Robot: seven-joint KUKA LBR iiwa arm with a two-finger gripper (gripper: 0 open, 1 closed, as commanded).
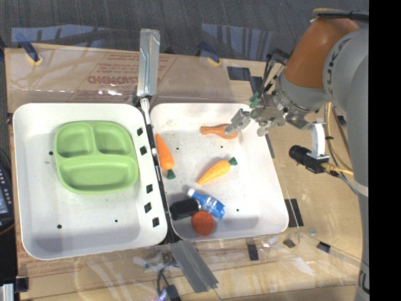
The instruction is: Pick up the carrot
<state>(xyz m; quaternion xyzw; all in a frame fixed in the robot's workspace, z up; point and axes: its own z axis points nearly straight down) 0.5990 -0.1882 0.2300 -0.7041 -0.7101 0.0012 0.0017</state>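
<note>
Two carrots lie in the right bin (266, 199). One carrot (215, 170) with a green tip lies slantwise in the middle. The other carrot (164, 153) lies along the left wall, green end toward the front. My gripper (249, 125) hangs over the bin's back right part, above and to the right of the middle carrot. Its fingers stand apart and open, with nothing between them. The left finger (237, 123) is right beside an orange drumstick-shaped toy (217, 130).
A blue bottle (207, 204), a black block (183, 209) and a red ball (203, 223) crowd the right bin's front. The left bin (37, 218) holds a green divided plate (96, 155). A metal bar (148, 61) stands behind the divider.
</note>
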